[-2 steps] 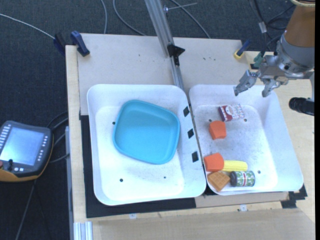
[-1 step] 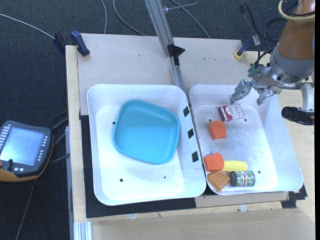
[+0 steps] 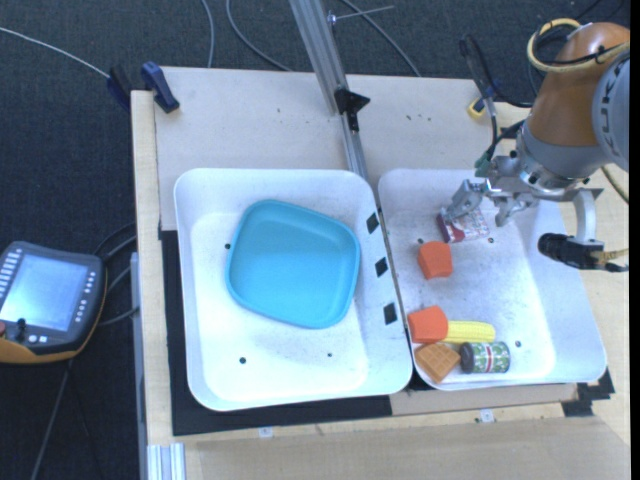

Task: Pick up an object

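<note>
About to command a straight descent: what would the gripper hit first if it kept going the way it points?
Probably the red-and-white packet right under the gripper, in the right bin; depth is unclear.

Robotics lab; bench (image 3: 250, 118) on carpet, trailing cables (image 3: 120, 28), teach pendant (image 3: 45, 298)

Robot gripper (image 3: 468, 211) hangs over a red-and-white packet (image 3: 458, 230) in the right bin (image 3: 560, 318). An orange block (image 3: 434, 260) sits nearby. The left bin (image 3: 200, 268) holds a blue plate (image 3: 293, 262).
</note>
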`<state>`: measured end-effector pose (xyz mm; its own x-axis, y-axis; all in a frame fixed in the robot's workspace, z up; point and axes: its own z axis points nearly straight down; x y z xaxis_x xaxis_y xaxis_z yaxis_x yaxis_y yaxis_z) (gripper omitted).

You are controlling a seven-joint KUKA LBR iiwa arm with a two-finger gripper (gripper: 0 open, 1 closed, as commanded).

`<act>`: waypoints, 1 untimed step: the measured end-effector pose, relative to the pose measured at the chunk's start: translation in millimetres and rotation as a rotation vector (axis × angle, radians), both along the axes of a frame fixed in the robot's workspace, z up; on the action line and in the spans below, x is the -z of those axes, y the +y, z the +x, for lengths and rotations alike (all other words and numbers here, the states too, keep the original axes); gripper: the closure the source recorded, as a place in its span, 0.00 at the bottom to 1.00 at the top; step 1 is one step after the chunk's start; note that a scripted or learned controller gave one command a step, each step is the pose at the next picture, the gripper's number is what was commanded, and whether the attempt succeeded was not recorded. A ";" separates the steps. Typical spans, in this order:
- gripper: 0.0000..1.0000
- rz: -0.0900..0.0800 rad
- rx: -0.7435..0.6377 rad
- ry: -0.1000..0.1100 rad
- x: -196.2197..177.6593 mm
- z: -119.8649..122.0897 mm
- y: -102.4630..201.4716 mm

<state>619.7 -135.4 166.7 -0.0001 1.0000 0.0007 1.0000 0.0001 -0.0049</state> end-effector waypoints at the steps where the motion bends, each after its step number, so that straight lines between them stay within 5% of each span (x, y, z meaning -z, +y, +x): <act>1: 0.00 0.000 0.000 -0.001 43.2 -2.5 -4.0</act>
<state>617.2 -139.4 123.6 0.0000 1.0000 0.0004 1.0000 0.0000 -0.0035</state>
